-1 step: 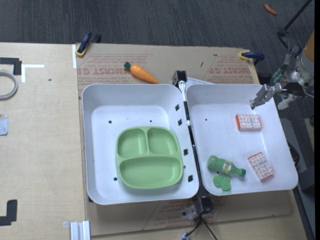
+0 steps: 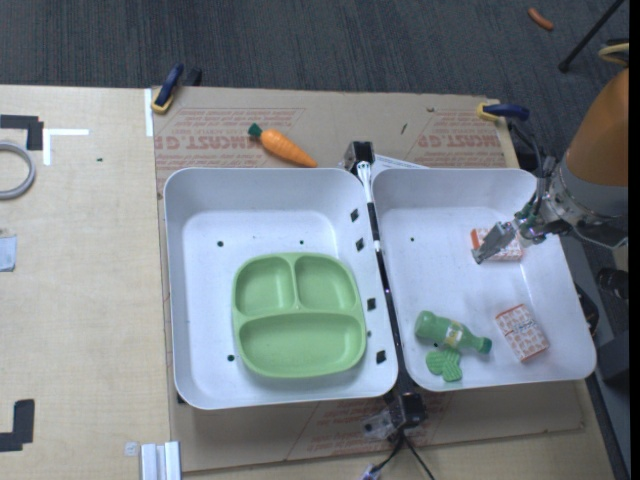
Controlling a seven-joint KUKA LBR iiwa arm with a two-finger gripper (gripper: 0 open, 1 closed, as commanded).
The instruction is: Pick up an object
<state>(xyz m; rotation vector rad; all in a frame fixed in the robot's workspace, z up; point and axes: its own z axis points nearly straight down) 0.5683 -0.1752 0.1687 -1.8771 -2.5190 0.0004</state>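
A: What do the fingers [image 2: 497, 244] do?

B: They are at the small red-and-white packet [image 2: 500, 243] in the back part of the right bin [image 2: 560, 363]. The metal tips lie over the packet, so I cannot tell if they are open or closed, or if they hold it. The packet lies flat, its long axis about left to right.

A: And the arm?

B: The gripper goes up and to the right to the grey wrist [image 2: 575, 203], and above that is the orange band [image 2: 608, 133] at the right edge.

A: What else is in that bin?

B: A green bottle [image 2: 450, 333] near the front, lying on its side, its narrow end pointing right. A green leaf-like piece [image 2: 445, 365] is just in front of it. A red-patterned card box [image 2: 522, 332] lies to the right, tilted.

A: And the left bin [image 2: 200, 208]?

B: It carries a green divided plate [image 2: 298, 314]. A toy carrot [image 2: 283, 146] lies behind on the tabletop [image 2: 80, 268], its tip pointing right.
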